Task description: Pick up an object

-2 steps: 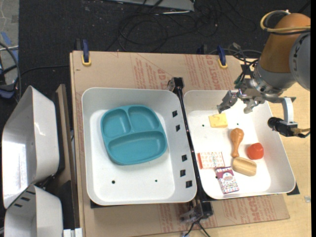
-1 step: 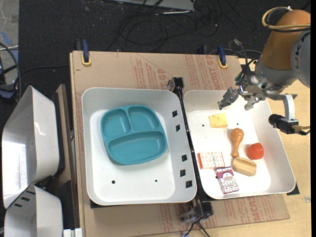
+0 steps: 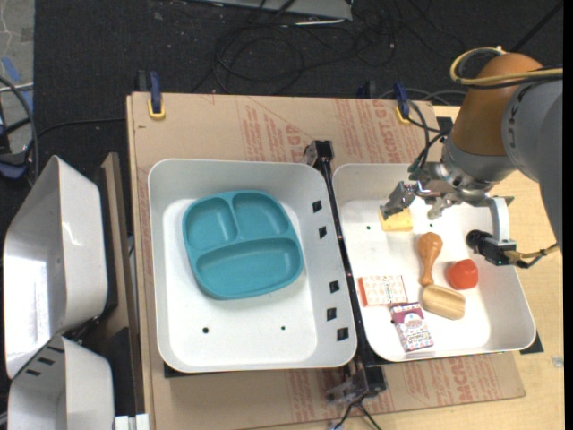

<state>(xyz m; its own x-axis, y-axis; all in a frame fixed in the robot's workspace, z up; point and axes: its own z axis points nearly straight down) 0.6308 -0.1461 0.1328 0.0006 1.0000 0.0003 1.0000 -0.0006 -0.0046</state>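
Observation:
My gripper [image 3: 414,208] hangs over the back part of the right bin [image 3: 515,330], and its fingers stand open. A small yellow block [image 3: 397,223] lies on the bin floor just under the left finger [image 3: 392,210], touching or nearly touching it. Nothing sits between the fingers. Nearer the front lie a brown wooden peg [image 3: 430,254], a red ball [image 3: 463,274], a tan bread-like piece [image 3: 443,303], a flat white card with red print [image 3: 382,289] and a small pink box [image 3: 411,326].
A teal divided plate [image 3: 242,243] lies in the left bin [image 3: 170,330]. A black divider with clips [image 3: 336,267] runs between the bins. A black cable and fitting [image 3: 491,245] hang by the right bin's right wall. White containers [image 3: 49,240] stand left of the bench.

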